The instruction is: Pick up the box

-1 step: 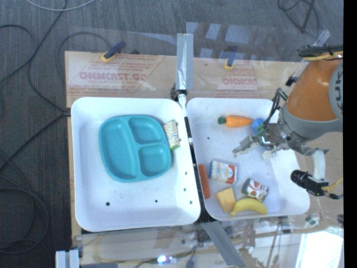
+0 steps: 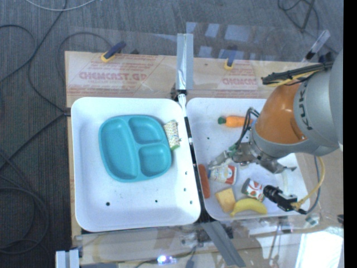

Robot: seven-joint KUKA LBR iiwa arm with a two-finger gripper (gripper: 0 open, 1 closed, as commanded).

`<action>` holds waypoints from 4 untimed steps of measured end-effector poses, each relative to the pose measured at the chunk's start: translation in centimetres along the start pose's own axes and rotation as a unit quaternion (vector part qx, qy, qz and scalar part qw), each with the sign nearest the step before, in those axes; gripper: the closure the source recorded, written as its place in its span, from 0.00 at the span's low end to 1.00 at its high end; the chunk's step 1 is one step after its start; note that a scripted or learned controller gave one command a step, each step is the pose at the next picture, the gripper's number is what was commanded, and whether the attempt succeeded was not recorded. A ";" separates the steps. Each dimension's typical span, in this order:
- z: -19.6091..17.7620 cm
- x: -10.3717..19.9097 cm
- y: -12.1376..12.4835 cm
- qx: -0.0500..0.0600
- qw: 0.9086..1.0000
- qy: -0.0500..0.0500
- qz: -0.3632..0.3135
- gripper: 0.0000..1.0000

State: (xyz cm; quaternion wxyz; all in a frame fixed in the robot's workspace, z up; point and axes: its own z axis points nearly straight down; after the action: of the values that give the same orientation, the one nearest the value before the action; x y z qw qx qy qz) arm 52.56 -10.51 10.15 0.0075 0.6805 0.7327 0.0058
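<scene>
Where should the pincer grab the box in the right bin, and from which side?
Judging from its pose, grip the box across its short width, coming straight down from above. It lies flat on the right bin floor, so its faces are low and the top is open. A cheese wedge sits close below it, so closing across the left and right sides seems safer.

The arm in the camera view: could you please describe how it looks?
The arm is bulky, with rounded grey metal segments, a broad orange band above the wrist and dark lettering on the grey shell. A thin dark cable loops beside the wrist. The gripper is a small, dark metallic assembly.
</scene>
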 end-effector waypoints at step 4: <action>-13.0 7.3 -3.1 0.010 0.998 0.002 -0.055 0.00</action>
State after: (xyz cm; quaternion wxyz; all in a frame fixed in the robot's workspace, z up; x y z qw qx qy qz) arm 48.64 -3.43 23.08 -0.0005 0.6393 0.7690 -0.0007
